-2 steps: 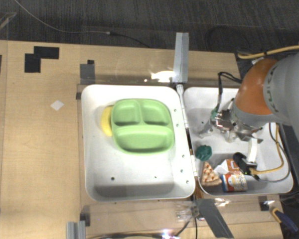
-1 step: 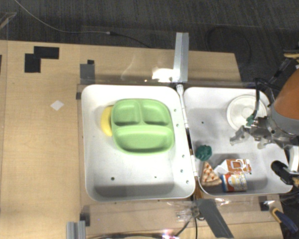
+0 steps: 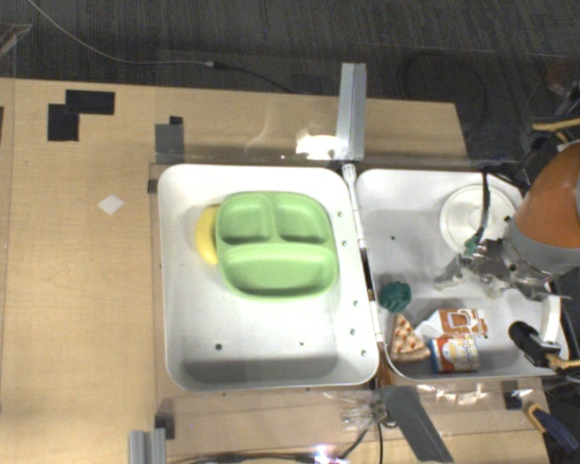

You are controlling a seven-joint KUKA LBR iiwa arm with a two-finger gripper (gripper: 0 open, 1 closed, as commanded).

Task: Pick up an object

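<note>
The right bin holds a small teal object, a toy pizza slice, a can with an orange and white label and a small printed box just above it. A white round dish lies at the bin's far right. My gripper hangs low over the right side of this bin, just below the dish and above the box, touching none of the objects that I can make out. The arm's orange band sits above it at the right edge.
In the left bin a green divided plate rests on a yellow object that pokes out at its left. A metal post stands behind the wall between the bins. Cables run along the right edge.
</note>
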